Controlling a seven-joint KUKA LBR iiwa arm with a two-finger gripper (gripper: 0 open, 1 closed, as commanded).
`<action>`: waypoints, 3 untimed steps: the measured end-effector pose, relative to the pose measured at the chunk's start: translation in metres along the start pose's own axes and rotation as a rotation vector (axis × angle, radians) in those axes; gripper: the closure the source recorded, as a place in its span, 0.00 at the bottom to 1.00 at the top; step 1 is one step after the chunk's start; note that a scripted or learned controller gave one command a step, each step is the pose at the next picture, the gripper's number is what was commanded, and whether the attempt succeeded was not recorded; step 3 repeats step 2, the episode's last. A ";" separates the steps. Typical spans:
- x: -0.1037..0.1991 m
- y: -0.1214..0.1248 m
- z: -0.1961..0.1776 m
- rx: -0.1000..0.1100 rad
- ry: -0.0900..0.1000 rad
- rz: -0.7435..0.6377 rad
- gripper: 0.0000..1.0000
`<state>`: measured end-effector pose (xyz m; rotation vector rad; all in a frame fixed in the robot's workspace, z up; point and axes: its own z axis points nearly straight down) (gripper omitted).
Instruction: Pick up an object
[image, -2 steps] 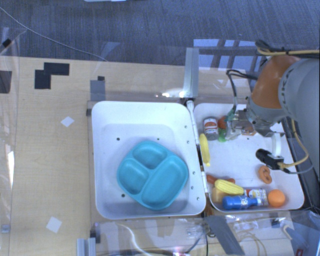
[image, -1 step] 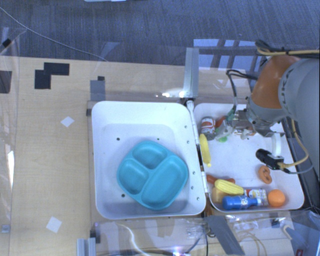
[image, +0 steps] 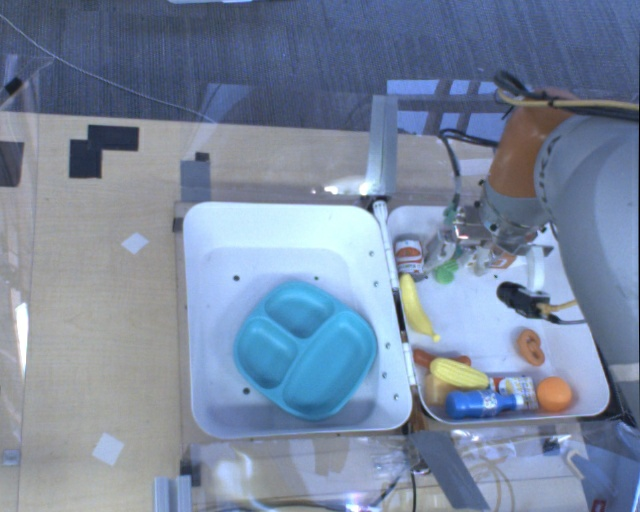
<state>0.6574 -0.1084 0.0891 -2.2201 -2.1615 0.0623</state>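
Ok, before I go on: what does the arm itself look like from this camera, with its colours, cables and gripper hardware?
The arm is a bulky, rounded grey body with an orange band above the wrist. Black cables and a yellowish one loop around the wrist. The gripper is a small metallic assembly with silvery and whitish parts; its details are too small to make out.

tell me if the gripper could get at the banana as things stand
Probably yes. The banana lies uncovered by the right bin's left wall, and the gripper is above that bin; the near wall may crowd a grasp.
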 end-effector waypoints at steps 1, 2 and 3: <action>-0.004 0.001 -0.012 -0.008 -0.005 -0.003 1.00; 0.045 0.005 -0.125 -0.064 0.000 0.039 1.00; 0.045 0.005 -0.125 -0.064 0.000 0.039 1.00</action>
